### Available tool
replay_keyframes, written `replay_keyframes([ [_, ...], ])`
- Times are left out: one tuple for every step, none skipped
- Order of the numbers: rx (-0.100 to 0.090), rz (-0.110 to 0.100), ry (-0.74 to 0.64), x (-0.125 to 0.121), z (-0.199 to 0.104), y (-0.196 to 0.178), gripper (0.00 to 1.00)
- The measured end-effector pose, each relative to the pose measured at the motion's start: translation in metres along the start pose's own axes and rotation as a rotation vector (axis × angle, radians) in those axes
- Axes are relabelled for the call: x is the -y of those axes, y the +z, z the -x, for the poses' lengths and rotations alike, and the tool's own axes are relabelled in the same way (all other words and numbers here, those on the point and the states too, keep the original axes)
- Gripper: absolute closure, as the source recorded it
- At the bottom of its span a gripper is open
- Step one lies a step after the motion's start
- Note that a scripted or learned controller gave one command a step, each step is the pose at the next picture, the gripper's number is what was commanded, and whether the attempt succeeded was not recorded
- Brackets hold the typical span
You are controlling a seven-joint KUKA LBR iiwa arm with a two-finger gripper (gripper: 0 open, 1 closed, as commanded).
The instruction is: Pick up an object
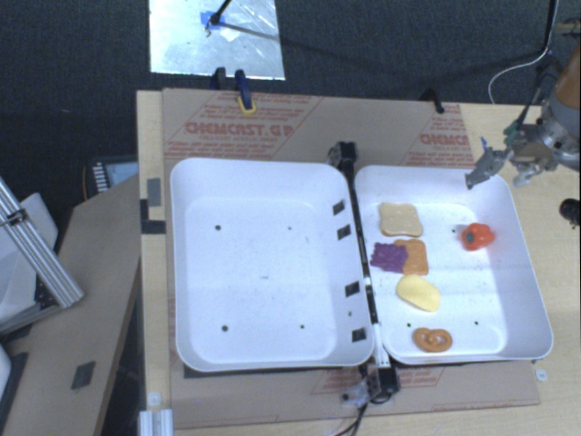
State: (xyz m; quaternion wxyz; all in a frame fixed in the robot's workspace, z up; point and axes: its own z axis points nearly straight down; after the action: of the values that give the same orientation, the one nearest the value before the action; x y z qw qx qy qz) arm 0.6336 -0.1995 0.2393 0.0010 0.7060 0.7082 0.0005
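The right bin [519, 243] holds several toy foods: a tan bread slice [400, 219], a purple grape cluster [388, 256], an orange piece [417, 257] beside it, a yellow lemon-like piece [418, 292], a brown pretzel [432, 339] and a red-orange pepper [477, 236]. My gripper [502, 169] hovers over the bin's far right corner, up and to the right of the pepper. Its fingers are spread open and there is nothing between them.
The left bin [186, 243] sits beside the right one, joined by a black hinge strip [354, 243]. Both rest on a cardboard sheet [300, 121]. A silver foil square [216, 25] lies at the back. Cables [517, 71] hang near the arm at the right.
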Motion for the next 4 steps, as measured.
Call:
replay_keyframes([
  [0.001,0.004,-0.004,-0.001,0.000,-0.012,1.00],
  [-0.004,-0.004,-0.003,0.090,-0.059,-0.025,1.00],
  [-0.004,0.002,-0.009,0.122,-0.140,-0.062,1.00],
  [-0.004,0.007,-0.010,0.145,-0.213,-0.126,1.00],
])
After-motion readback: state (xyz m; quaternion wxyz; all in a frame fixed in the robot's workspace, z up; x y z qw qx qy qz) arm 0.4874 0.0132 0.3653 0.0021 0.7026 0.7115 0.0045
